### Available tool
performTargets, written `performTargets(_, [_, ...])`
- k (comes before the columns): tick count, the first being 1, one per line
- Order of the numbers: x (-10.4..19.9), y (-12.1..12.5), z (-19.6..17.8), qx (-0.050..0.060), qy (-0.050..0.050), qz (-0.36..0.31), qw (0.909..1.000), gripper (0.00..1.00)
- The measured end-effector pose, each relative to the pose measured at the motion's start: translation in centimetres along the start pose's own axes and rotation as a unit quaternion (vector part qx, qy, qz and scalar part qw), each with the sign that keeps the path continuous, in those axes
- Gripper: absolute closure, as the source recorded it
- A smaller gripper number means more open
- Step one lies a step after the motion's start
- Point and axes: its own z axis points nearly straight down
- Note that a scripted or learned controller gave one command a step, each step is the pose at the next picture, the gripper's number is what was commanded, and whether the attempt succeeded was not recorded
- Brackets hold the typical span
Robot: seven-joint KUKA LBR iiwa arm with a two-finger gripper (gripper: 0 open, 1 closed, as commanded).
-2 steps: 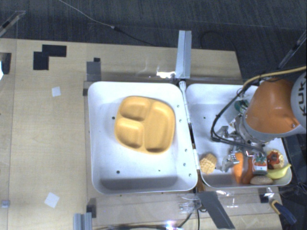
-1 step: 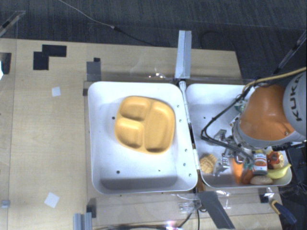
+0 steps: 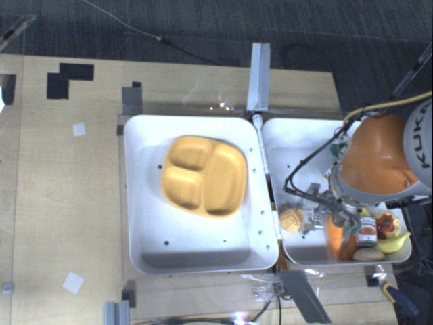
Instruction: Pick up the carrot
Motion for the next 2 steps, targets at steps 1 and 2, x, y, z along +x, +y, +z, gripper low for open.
performTargets(1, [1.8,7.6,-8.5,-0.002,0.008,0.058,0.9983,1.00])
performTargets(2, [1.1,3.2,-8.4,0.000,0.009,0.024,0.9997,1.00])
